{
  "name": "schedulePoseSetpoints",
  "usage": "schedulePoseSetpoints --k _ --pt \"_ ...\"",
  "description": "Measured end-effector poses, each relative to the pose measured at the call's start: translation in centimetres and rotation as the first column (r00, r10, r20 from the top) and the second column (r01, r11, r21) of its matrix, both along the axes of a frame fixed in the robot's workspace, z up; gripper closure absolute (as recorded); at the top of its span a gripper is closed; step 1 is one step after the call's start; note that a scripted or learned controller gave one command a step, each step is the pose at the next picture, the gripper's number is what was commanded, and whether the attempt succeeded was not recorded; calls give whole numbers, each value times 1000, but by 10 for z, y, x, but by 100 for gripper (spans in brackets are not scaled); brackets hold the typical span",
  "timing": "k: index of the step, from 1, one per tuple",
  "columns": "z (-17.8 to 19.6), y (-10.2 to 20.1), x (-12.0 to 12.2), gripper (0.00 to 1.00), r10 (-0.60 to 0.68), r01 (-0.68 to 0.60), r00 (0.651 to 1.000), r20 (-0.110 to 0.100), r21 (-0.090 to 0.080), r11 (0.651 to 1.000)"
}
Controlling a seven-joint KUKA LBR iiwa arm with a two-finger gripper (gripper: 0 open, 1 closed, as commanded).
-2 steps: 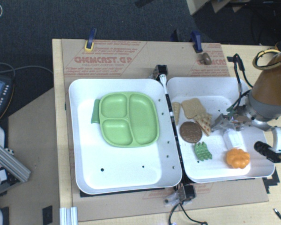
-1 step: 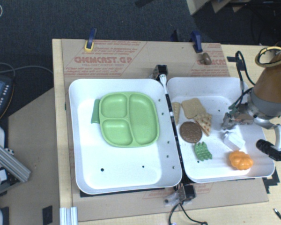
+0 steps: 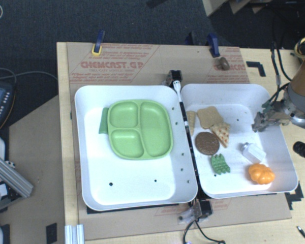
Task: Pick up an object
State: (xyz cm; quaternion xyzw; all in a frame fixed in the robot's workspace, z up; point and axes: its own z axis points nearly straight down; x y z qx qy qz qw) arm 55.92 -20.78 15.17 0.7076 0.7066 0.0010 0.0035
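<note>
I see my gripper (image 3: 260, 122) over the right bin's (image 3: 229, 91) right side; I cannot tell its state from here. The small clear bottle (image 3: 252, 152) lies just below it in view, the orange toy (image 3: 261, 173) beyond that, both apart from it.

Green divided plate (image 3: 140, 128) — white bins (image 3: 91, 151) — orange toy (image 3: 261, 173)

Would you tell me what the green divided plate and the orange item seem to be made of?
Green divided plate: likely molded plastic, matte, one even colour with smooth rounded compartments.
Orange item: probably glossy plastic or rubber toy food, judging by its lumpy form and small highlights; too small to be sure.
</note>
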Motion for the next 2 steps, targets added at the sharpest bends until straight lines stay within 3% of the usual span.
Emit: schedulePoseSetpoints --k 1,2 --pt "63 6 1 100 3 -3 1000 2 0 1000" --pt "74 6 2 100 3 -2 1000 -2 2 1000"
